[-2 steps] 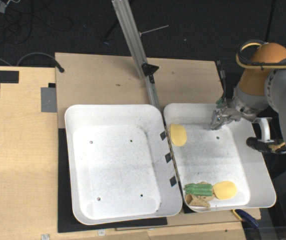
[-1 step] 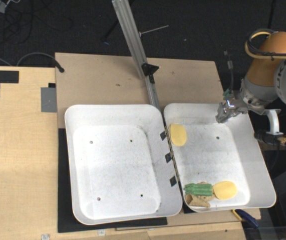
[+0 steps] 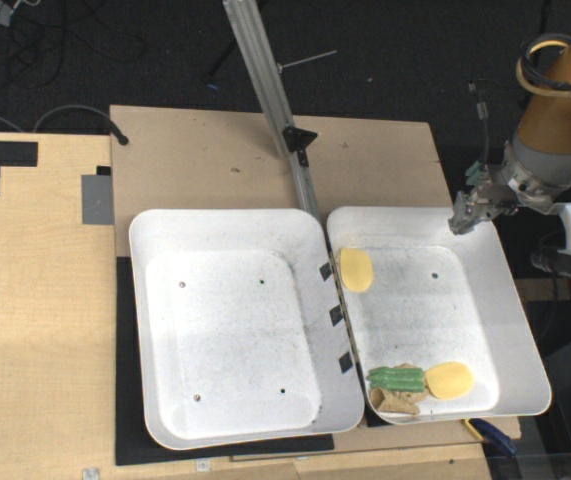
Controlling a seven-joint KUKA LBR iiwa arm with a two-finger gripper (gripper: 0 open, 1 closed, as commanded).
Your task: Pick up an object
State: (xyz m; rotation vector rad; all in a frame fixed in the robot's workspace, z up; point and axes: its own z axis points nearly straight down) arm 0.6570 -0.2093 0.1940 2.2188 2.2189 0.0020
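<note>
The right white bin [image 3: 485, 298] holds a yellow oval object [image 3: 355, 270] at its far left, next to the divider. Along its front wall lie a green knobbly object [image 3: 397, 377], a tan piece [image 3: 397, 401] under it, and a second yellow round object [image 3: 449, 379]. My gripper [image 3: 464, 214] hangs over the right bin's far right corner, well away from all of them. Nothing shows between or under its tips. The grey arm with its orange band [image 3: 550, 108] rises behind it at the right.
The left white bin [image 3: 155, 298] sits beside the right one. A slanted metal rail [image 3: 270, 88] runs down from the top to the gap between the bins. A light wooden table [image 3: 35, 308] lies to the left.
</note>
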